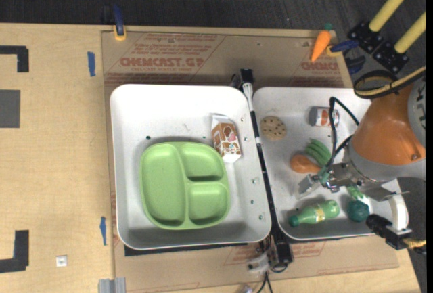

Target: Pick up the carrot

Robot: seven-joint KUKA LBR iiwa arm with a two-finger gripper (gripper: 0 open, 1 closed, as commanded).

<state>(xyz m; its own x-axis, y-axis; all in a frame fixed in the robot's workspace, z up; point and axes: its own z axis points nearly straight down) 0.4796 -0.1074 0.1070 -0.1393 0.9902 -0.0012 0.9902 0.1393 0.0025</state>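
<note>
1. In the right bin, the carrot is seen lying near the middle, its green top pointing up-right.
2. Just beside it, the gripper is lowered; whether its fingers are parted cannot be told, and nothing is seen held.
3. A green bottle, a cookie and a small can are spread around.
4. In the left bin, a green divided plate and a snack packet are contained.

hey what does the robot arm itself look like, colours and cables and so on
The arm has a broad orange band with grey casing beneath it. A thin black cable loops along its left side. The gripper is small, metallic silver-grey with dark parts, and sits over the right bin.
</note>
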